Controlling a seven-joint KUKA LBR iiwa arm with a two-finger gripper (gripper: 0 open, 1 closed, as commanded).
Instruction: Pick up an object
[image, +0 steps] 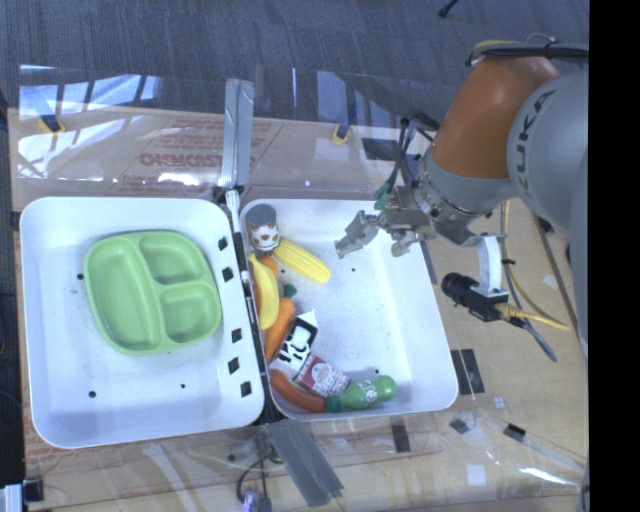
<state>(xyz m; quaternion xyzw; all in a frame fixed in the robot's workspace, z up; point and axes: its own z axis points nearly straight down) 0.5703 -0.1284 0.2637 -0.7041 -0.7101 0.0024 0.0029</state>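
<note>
Below and left of the gripper (378, 236), whose spread fingers hold nothing, the corn (301, 261) and banana (264, 290) lie unpicked, so the grasp remains undone.

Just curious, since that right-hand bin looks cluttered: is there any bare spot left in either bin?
Yes. The right bin is bare through its middle and right, below the claw. Its left wall is crowded: can, corn, banana, carrot. In the left bin, bare floor rings the green plate.
</note>
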